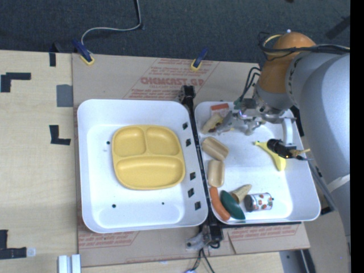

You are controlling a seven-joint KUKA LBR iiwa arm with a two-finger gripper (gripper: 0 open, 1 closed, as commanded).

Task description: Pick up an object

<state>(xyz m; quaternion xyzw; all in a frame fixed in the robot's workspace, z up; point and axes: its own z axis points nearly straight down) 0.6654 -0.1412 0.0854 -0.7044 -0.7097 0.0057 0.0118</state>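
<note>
The gripper reaches low into the far left corner of the right bin, at a pale tan object lying against the divider; whether its fingers grip that object I cannot tell. Nearer along that bin's left wall lie two tan bread-like pieces, then an orange carrot and a green piece, with a small can beside them. A banana lies toward the right wall
</note>
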